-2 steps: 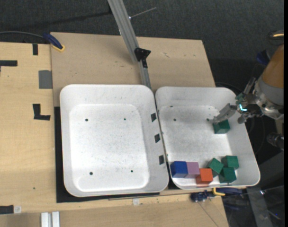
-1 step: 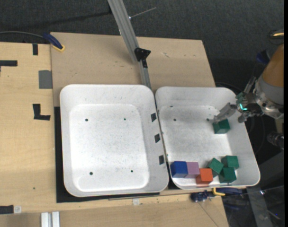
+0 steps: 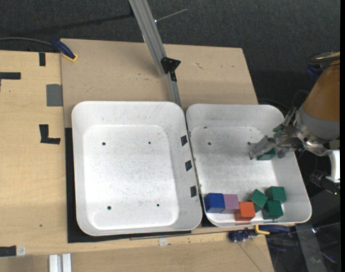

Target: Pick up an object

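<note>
**Blocks clustered at the near edge, tool over the right bin**

Nearest the camera, along the front wall of the right bin (image 3: 218, 115), sits a cluster of small blocks: a blue block (image 3: 215, 202) touching a pale purple block (image 3: 231, 202), an orange block (image 3: 246, 209) just in front of the purple one, and three green blocks (image 3: 268, 200) bunched together at the right end of the row. Further back in the same bin, near its right wall, the tool (image 3: 262, 151) hangs low at the end of the grey arm (image 3: 323, 103), which reaches in from the right. A small green block (image 3: 266, 157) shows right at the tool's tip, touching or just under it. Whether the fingers are spread or closed on that block cannot be told from this slant. Beside it on the wooden bench (image 3: 104, 67) lies the left bin (image 3: 81, 118), its white floor speckled with dark dots. A grey metal rail (image 3: 152, 33) slants across the bench toward the gap between the two bins.
</note>
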{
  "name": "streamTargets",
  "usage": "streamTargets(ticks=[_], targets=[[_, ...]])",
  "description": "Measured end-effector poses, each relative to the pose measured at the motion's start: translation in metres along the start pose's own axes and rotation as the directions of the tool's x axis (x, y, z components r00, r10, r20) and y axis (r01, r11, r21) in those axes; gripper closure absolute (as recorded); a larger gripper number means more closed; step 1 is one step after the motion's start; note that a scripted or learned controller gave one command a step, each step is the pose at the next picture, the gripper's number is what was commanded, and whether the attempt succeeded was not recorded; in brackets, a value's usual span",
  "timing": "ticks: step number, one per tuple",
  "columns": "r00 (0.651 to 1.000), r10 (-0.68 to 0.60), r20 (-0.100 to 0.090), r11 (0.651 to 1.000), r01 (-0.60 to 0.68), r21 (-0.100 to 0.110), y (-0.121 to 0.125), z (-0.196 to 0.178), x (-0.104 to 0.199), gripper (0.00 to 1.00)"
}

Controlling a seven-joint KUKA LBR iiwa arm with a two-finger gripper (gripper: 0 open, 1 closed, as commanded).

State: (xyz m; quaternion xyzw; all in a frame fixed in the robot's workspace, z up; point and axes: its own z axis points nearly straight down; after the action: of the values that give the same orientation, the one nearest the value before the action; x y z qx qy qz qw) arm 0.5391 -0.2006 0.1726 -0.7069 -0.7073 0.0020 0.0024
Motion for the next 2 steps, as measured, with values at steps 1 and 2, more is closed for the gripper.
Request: streamTargets(ticks=[1,2], targets=[[1.0,0.0,0.0,1.0,0.0,0.0,0.007,0.058,-0.004,0.0],[1.0,-0.001,0.0,1.0,0.001,-0.002,0.007,0.083,-0.003,0.0]])
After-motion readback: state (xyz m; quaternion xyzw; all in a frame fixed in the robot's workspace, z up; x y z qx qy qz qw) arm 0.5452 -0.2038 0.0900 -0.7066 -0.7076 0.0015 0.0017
